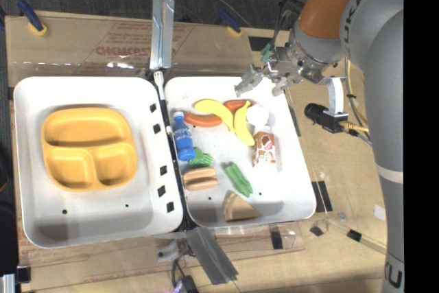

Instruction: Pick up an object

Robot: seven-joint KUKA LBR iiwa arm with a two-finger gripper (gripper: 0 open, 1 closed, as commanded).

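- Gripper point(264, 82) hangs over the far right corner of the right bin point(296, 168), fingers spread apart, nothing between them, touching nothing that can be made out.
- Arm point(357, 17) comes in from the right, grey with an orange band above the wrist.
- Nearest things below the gripper: banana point(230, 117), a red-orange sausage shape point(206, 119) beside it, a small white cup point(258, 116) just right of the banana.
- Further toward the near edge: blue bottle point(182, 138), small carton point(265, 148), green pickle point(239, 178), sandwich point(199, 178), brown wedge point(239, 208).
- Carton print too small to read.
- Red writing on the board point(123, 44) behind the bins, blurred, not legible.
- Left bin point(27, 147) holds a yellow divided tray point(88, 147).
- Bench point(336, 175) is pale wood; blue clamps at the far edge.
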